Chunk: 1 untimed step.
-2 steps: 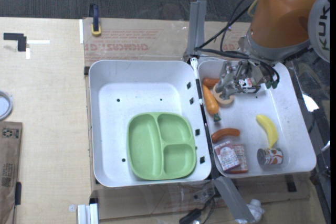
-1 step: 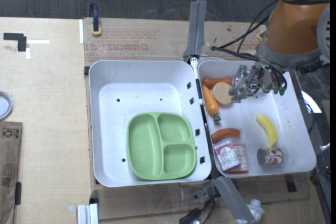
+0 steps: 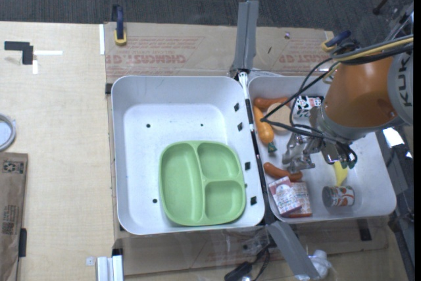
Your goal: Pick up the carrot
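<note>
- Carrot (image 3: 264, 130) is lying in the right bin (image 3: 375, 207), hugging its left wall.
- Pincer (image 3: 294, 159) is hanging just right of it, over a sausage (image 3: 277, 171); I cannot tell its state.
- Left bin (image 3: 131, 141) is carrying a green plate (image 3: 200, 182).

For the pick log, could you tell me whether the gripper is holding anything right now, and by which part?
It cannot be told. The gripper sits low in the right bin, just above the carrot, but no object is visibly between its fingers.
</note>
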Motion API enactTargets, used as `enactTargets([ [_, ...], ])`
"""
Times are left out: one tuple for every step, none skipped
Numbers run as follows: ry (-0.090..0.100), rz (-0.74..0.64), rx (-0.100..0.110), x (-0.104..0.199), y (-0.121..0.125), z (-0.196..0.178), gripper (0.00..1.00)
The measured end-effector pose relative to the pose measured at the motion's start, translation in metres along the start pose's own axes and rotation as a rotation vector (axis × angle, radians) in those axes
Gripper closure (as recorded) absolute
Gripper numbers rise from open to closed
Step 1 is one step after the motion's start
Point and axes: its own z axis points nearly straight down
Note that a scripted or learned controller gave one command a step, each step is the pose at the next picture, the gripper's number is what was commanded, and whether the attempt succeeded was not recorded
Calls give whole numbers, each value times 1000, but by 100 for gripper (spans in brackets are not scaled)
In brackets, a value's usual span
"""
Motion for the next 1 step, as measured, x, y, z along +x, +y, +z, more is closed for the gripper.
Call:
enactTargets([
  [-2,2,-1,-1,0,-9,100],
])
